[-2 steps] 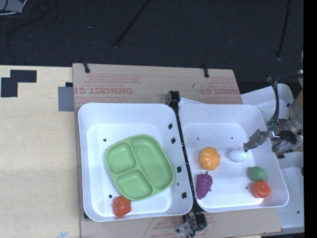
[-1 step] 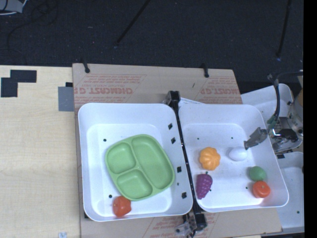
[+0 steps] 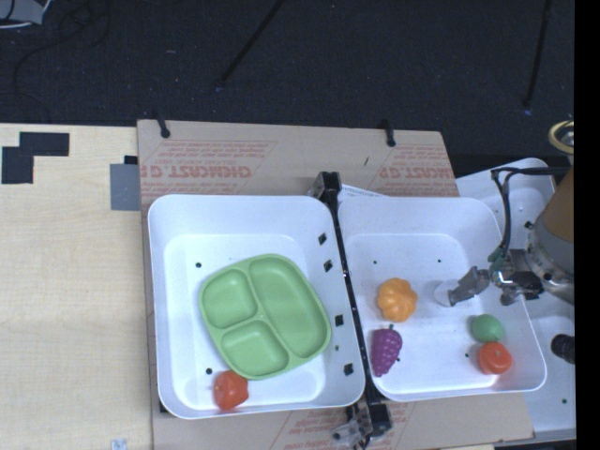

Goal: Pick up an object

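Note:
The right bin [image 3: 412, 216] holds an orange pumpkin-like toy [image 3: 397, 299], a purple bunch of grapes [image 3: 385, 348], a green round toy [image 3: 487, 327] and a red-orange toy [image 3: 494, 357]. My gripper [image 3: 487, 287] hangs over the right part of this bin, just above the green toy in the view and to the right of the orange one. Nothing shows held in it. The grey arm with its orange band [image 3: 560, 216] comes in from the right edge.
The left bin [image 3: 187, 216] holds a green divided plate [image 3: 264, 315] and a red toy [image 3: 230, 389] at its front corner. A black divider [image 3: 339, 279] runs between the bins. Cardboard [image 3: 281, 162] lies under both.

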Robot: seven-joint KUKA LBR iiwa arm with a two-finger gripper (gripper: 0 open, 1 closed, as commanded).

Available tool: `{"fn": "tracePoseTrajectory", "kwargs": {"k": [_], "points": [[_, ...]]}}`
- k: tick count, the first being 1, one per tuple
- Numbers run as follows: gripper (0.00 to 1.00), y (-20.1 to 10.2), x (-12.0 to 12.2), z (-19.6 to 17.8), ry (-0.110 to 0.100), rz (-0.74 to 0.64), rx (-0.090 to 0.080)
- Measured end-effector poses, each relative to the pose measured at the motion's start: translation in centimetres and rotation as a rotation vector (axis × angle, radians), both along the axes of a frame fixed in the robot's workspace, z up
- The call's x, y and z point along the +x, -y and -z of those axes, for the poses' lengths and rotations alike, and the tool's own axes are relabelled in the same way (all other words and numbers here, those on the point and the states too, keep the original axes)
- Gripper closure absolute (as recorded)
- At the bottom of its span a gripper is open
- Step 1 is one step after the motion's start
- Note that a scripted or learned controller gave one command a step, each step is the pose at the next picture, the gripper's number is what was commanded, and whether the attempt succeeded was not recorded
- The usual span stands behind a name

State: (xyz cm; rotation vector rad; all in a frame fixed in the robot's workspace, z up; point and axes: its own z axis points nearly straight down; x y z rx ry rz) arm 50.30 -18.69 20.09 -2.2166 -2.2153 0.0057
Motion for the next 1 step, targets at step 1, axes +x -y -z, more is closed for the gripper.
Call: {"fn": "tracePoseTrajectory", "kwargs": {"k": [1], "points": [[0.0, -0.81, 0.41, 6.03, 0.0, -0.001, 0.001]]}}
